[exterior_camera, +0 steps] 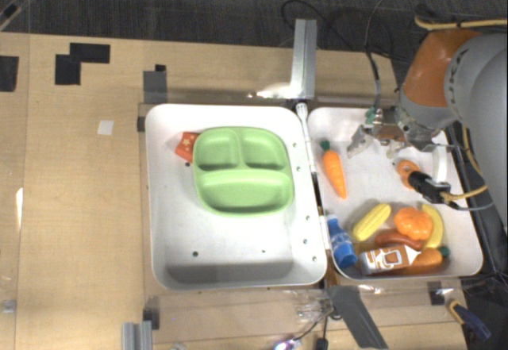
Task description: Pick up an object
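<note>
Lying in the right bin [468,261], a toy carrot [334,171] points its long axis near-to-far, leafy end far. Just right of it and slightly farther back hovers the gripper [367,136], fingers spread open, holding nothing.

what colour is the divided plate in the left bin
Light green; the divided plastic plate shows best in the camera view.
</note>
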### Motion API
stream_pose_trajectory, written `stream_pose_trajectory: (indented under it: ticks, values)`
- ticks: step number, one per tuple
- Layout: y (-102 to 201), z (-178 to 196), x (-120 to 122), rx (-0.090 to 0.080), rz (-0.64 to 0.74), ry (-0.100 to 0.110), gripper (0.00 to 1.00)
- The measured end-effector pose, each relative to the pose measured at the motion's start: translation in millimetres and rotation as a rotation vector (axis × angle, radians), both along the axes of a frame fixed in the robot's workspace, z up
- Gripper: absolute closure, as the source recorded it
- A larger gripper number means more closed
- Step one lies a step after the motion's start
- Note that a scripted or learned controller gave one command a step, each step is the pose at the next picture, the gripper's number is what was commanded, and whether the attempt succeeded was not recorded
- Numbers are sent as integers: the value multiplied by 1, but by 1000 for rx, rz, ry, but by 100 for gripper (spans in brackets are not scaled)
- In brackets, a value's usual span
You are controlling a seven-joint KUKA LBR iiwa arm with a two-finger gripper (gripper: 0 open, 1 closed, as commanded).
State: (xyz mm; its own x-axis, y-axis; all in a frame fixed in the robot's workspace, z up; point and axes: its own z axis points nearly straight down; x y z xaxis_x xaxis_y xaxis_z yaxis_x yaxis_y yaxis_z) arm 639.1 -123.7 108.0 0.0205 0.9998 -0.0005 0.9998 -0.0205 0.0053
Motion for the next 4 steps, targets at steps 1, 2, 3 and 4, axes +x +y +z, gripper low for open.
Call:
stream_pose_trajectory:
  ticks: [1, 2, 3, 4]
  values:
    - [35, -18, -20, -4, -57, -8, 0]
    - [39, -6, -17, 1, -53, -13, 100]
    - [39, -6, -17, 1, -53, -13, 0]
    - [-26, 37, -23, -1, 68, 0, 0]
